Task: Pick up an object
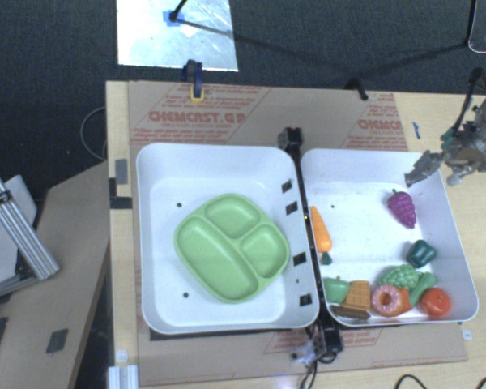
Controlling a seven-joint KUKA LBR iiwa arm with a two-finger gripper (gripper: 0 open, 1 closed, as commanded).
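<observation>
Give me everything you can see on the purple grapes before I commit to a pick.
The grapes are a small purple bunch, bumpy and plastic-looking like a toy, with a short dark stem at the top end. They lie flat on the floor of the right bin, in its upper right part, with the narrower tip pointing down the view. Nothing touches them: bare white floor surrounds them, and the green pepper lies apart below. The claw hangs just above and to the right of them, not in contact.
</observation>
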